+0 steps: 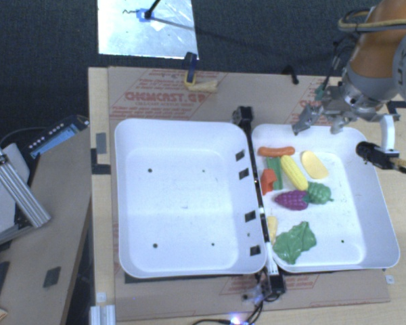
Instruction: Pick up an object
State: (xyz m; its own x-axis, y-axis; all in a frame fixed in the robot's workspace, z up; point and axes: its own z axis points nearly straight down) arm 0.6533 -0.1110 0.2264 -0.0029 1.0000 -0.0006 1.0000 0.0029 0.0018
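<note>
End effector (320, 122) was seen over right bin's (375, 212) far rim, fingers apart, nothing held. Yellow corn (294, 172) lay among crowded toys.

Red print reading "CHEMCAST GP" marks the brown board (164, 95) under the bins.

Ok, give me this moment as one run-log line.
end effector: open, above right bin's far edge | held: nothing | toy food: clustered in right bin, corn nearest centre | left bin: not in use
</note>
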